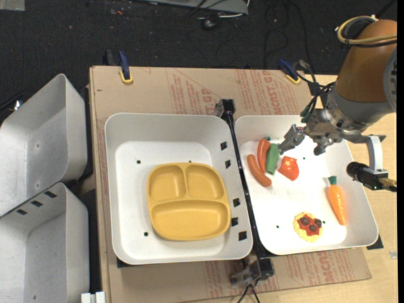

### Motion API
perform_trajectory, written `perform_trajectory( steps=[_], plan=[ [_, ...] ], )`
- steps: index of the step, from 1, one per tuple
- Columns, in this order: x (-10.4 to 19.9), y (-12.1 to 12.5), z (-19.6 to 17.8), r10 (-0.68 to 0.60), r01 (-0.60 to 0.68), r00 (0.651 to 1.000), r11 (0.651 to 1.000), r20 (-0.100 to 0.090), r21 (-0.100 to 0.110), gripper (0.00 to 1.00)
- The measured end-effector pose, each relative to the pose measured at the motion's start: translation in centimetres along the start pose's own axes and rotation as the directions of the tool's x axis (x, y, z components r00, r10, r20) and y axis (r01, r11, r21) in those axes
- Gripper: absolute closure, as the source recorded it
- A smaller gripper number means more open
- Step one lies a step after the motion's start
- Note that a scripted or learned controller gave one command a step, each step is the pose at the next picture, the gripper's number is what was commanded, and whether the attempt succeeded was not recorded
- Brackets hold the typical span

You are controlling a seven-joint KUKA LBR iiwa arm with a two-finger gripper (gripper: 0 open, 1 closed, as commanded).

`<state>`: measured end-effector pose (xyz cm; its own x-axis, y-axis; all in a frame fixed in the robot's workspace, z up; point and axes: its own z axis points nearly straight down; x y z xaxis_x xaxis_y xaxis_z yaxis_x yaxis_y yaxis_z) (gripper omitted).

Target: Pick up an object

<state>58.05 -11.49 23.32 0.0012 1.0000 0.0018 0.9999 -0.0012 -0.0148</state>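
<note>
Gripper (306,141) hangs over the right bin's (363,232) upper part, fingers spread wide, nothing between them. Nearest targets sit just left of it: red piece (288,167), green piece (272,158), two sausages (259,163), all touching or overlapping. I judge that cluster the risk: a descent there could wedge a finger between pieces or shove them apart. Carrot (337,203) and pizza slice (308,226) lie apart, easier. Yellow tray (188,201) fills the left bin (120,169).

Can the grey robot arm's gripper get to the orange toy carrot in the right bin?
Probably yes. The orange toy carrot lies alone on the right white bin floor, nothing covering it, with the gripper above that bin.
</note>
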Motion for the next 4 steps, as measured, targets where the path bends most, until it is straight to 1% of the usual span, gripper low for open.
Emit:
perform_trajectory(
  steps=[1, 2, 3, 4],
  plan=[
    [0.0, 0.2, -0.8, -0.002, 0.002, 1.000, 1.000, 0.002, -0.014, 0.00],
    [0.0, -0.5, 3.8, 0.000, 0.000, 1.000, 1.000, 0.001, -0.011, 0.00],
    [1.0, -0.2, 9.4, -0.001, 0.001, 1.000, 1.000, 0.001, -0.011, 0.00],
    [0.8, 0.1, 13.8, 0.001, -0.001, 1.000, 1.000, 0.005, -0.018, 0.00]
  ],
)
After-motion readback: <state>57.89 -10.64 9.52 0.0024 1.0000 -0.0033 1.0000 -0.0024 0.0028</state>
